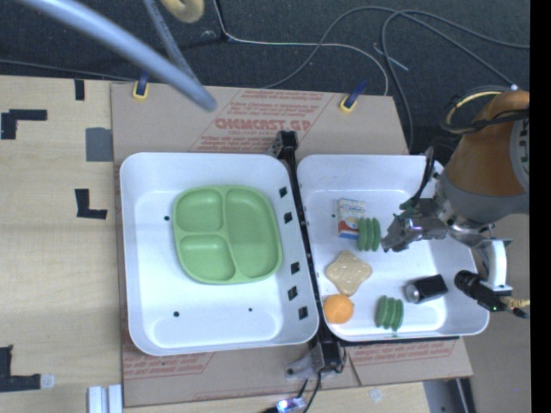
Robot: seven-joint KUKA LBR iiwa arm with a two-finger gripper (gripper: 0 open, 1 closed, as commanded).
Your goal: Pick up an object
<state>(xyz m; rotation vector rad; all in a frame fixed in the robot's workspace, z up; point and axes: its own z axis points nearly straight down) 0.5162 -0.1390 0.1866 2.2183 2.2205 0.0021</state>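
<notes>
The right bin [318, 179] holds several items: a small white carton [349, 214], a green ridged piece [369, 234], a beige cracker-like piece [348, 271], an orange ball [338, 309], a second green ridged piece [389, 313] and a dark cylinder [424, 289]. My gripper [401, 233] hangs over the right half of that bin, just right of the upper green piece and above the dark cylinder. Nothing shows between its tips.
The left bin [138, 231] holds a green divided plate [227, 234]. A black clip strip [293, 231] runs between the bins. Cables lie on the dark surface behind. The grey and orange arm [486, 166] fills the bin's right side.
</notes>
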